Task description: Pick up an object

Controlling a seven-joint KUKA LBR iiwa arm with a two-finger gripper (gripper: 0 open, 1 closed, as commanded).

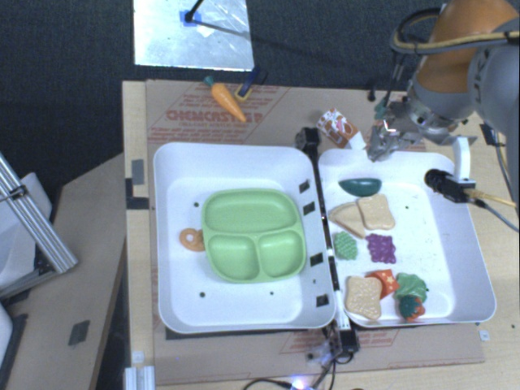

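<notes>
My gripper (380, 147) hangs over the back edge of the right bin (463, 242), just above and right of a dark teal bowl-shaped piece (361, 187). Nothing shows between its fingers. Below the teal piece lie two bread slices (366, 215), a green bumpy piece (346, 245) and purple grapes (381, 249). Near the bin's front sit another bread slice (362, 296), a red-orange piece (383, 281) and a green leafy toy (411, 288). A small wrapped packet (336, 127) lies outside the bin, left of the gripper.
The left bin (175, 218) holds a green divided plate (250, 234) and a small orange ring (192, 240). A toy carrot (227, 101) lies on the cardboard behind the bins. A silver sheet (193, 23) sits at the back.
</notes>
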